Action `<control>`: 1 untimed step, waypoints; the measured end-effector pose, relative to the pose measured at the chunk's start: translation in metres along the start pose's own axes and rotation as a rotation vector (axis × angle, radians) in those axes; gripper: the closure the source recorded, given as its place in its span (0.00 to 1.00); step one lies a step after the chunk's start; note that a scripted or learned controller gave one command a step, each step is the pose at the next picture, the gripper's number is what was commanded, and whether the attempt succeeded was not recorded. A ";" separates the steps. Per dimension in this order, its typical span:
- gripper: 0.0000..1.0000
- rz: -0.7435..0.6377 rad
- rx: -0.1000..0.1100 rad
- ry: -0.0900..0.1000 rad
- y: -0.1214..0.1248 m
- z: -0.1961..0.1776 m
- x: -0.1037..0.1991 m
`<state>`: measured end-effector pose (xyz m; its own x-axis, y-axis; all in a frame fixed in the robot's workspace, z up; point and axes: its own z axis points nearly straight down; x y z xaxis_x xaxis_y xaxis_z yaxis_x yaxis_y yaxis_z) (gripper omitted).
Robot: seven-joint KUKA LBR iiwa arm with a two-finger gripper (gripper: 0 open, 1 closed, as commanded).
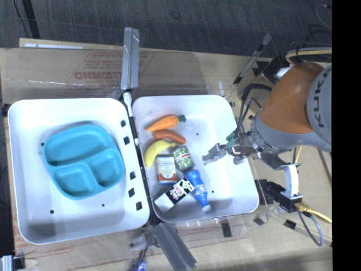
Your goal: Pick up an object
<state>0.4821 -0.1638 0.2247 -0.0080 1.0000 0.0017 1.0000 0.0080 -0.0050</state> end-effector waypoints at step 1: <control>0.00 -0.013 -0.001 0.000 0.015 0.114 0.043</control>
<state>0.4967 -0.1207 0.1103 -0.0212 0.9998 0.0014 0.9998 0.0212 -0.0043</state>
